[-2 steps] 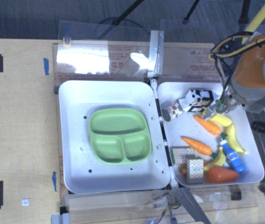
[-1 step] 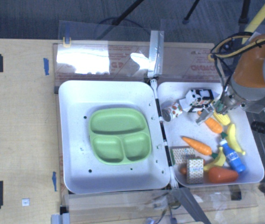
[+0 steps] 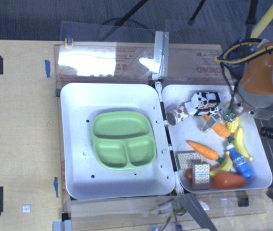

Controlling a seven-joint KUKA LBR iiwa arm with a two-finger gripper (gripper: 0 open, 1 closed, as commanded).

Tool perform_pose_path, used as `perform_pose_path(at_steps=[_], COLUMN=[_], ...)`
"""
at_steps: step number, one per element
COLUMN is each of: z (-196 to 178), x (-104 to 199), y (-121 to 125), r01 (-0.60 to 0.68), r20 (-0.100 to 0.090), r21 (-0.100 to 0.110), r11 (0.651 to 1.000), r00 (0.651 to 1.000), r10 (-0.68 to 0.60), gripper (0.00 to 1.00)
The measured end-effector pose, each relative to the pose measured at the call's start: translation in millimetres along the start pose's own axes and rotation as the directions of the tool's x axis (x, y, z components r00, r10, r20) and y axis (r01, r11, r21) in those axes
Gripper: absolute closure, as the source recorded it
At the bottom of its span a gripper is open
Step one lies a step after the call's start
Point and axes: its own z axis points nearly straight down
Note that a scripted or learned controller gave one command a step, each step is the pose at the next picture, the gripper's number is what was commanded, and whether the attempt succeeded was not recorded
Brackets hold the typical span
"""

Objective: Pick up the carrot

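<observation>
An orange carrot [image 3: 203,149] lies slantwise in the middle of the right bin [image 3: 266,177], its thin tip pointing up-left. A second, shorter orange carrot-like piece [image 3: 220,130] with a green end lies just above it, beside a yellow banana [image 3: 241,141]. My gripper [image 3: 212,120] reaches in from the right and hangs low over the bin's upper middle, right against that shorter orange piece and a little above the long carrot. Nothing is clearly lifted off the bin floor.
The left bin [image 3: 74,129] holds a green divided plate [image 3: 123,139]. Crowded in the right bin are a black-and-white toy [image 3: 204,100], a small cup [image 3: 179,114], a blue bottle [image 3: 241,164], a red vegetable [image 3: 229,179] and a small box [image 3: 200,173].
</observation>
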Motion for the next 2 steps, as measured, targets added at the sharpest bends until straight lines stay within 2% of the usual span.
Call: perform_pose_path(at_steps=[1,2], z=[-11.9,-118.1], x=[-0.4,26.7], y=[2.0,73.4], r01=[0.002,0.275], r20=[0.004,0.005], r21=[-0.004,-0.003], r11=[1.000,0.961], r00=[1.000,0.961], r10=[-0.002,-0.275], gripper=[1.00,1.00])
